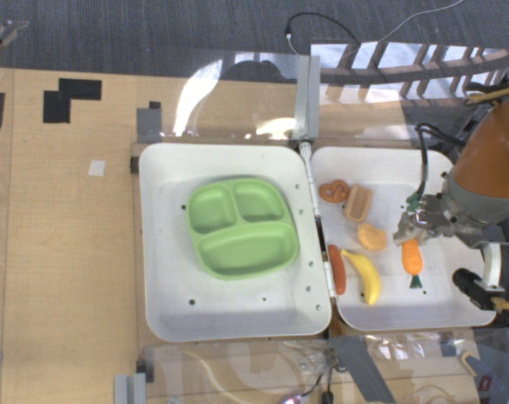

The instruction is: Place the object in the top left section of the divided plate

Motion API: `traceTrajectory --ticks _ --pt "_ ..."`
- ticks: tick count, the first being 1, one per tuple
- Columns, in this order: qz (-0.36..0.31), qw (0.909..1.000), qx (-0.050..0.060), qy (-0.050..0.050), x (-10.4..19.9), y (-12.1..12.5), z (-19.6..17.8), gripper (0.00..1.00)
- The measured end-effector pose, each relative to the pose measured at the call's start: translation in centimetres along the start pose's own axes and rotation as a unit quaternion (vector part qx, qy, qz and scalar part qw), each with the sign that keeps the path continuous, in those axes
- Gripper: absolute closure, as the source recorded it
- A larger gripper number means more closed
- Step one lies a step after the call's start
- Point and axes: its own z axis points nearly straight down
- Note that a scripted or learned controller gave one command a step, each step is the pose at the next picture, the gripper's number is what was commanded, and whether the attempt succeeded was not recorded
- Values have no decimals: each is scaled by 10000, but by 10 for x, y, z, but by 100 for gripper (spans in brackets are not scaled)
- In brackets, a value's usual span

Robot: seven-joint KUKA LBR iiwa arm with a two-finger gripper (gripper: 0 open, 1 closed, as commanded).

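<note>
The claw (414, 228) hovers just above the carrot (412, 259), its grip impossible to tell, while the green plate (241, 225) at nine o'clock awaits any food.

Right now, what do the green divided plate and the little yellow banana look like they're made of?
The green divided plate looks like molded plastic: uniform colour, soft matte sheen, rounded ridges between its sections. The yellow banana seems to be a plastic toy, smooth and evenly coloured, though rubber or foam can't be ruled out.
</note>
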Motion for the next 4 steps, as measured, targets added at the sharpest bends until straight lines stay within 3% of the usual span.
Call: traceTrajectory --ticks 1,2,3,4 --pt "-1154 9933 -63 -14 26 -40 62 100" --pt "-1166 9932 -69 -11 27 -39 53 100" --pt "-1018 9948 -1 -2 19 -43 31 100" --pt "-837 9965 -53 -23 46 -43 63 100"
